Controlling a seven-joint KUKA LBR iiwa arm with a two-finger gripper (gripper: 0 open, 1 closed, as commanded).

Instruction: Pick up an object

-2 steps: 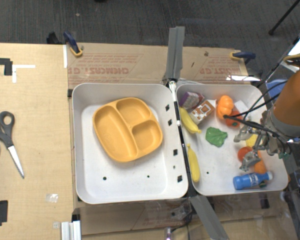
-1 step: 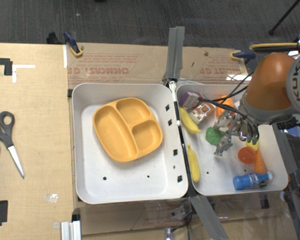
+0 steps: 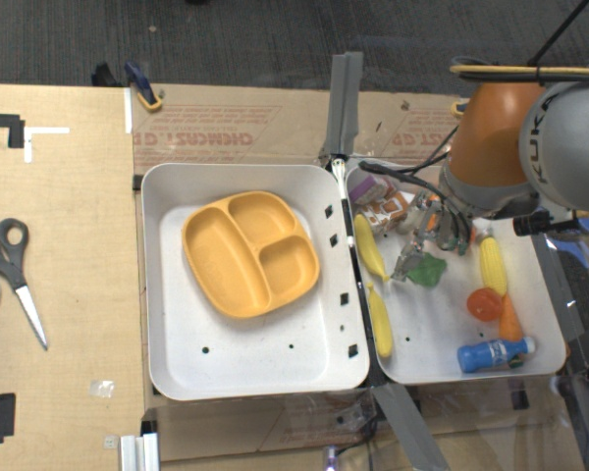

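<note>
Wooden bench (image 3: 59, 263), two white bins side by side. Gripper (image 3: 415, 259) low in right bin (image 3: 442, 361), fingers spread, nothing between them, tips just above green object (image 3: 428, 271). Nearby: two yellow bananas (image 3: 370, 248), corn cob (image 3: 492, 265), orange ball (image 3: 485, 304), blue bottle (image 3: 493, 353). Orange divided plate (image 3: 250, 253) in left bin (image 3: 167, 341). Scissors (image 3: 18, 273) on bench far left.

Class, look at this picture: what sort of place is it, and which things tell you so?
Probably a robot lab or workshop bench: a grey and orange robot arm reaches over two white bins, and scissors lie on the wooden bench.
</note>
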